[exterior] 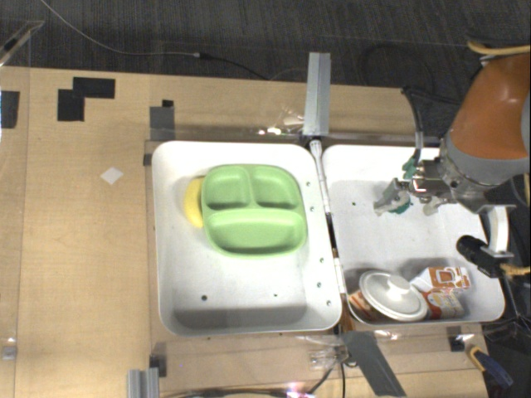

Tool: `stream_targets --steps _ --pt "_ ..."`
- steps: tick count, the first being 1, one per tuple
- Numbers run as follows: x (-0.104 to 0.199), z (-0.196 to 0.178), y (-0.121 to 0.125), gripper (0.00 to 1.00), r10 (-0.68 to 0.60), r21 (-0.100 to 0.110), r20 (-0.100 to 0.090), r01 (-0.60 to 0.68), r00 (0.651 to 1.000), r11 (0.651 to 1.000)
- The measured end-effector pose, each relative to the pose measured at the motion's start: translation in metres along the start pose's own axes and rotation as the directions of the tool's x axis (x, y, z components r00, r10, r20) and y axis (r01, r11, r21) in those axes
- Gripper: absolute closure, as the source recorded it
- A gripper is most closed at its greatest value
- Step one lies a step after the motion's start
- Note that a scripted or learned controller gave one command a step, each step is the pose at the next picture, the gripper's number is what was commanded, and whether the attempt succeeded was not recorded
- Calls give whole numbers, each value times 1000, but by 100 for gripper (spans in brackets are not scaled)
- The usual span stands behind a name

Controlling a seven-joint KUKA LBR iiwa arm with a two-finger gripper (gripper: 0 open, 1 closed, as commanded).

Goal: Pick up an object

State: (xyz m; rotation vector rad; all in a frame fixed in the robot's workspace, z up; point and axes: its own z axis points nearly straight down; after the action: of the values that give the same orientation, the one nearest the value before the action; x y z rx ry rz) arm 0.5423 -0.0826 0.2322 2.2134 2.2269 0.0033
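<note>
White plastic makes up both shallow bins on the wooden counter [75, 247], and the metal divider [323, 214] between them is the handiest landmark. To the left of the divider lies the left bin [178, 305], and in it a green compartment tray [252, 208] rests flat in the upper middle, its two small wells on the far side and its one long well on the near side. A yellow thing [192, 203], perhaps a banana, pokes out from under the tray's left edge, touching it; most of it is hidden.

To the right of the divider lies the right bin [365, 247]. In its near corner, just beside the divider, a round silver lid [392, 296] lies with its knob up, seemingly on top of a dish whose rim shows beneath it. Touching the lid on the side away from the divider is a small packet [445, 289] with a white and brown label.

The hand [397, 201] hangs over the far half of the right bin, well apart from the lid and packet, at the end of the grey arm [498, 131] with its orange band. A bit of teal shows at its tip, but whether it is clenched, released or grasping anything cannot be told.
</note>
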Motion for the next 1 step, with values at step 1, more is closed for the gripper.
stream_targets --steps 1 --pt "-25 74 42 0 157 1 -1 -157 988 988"
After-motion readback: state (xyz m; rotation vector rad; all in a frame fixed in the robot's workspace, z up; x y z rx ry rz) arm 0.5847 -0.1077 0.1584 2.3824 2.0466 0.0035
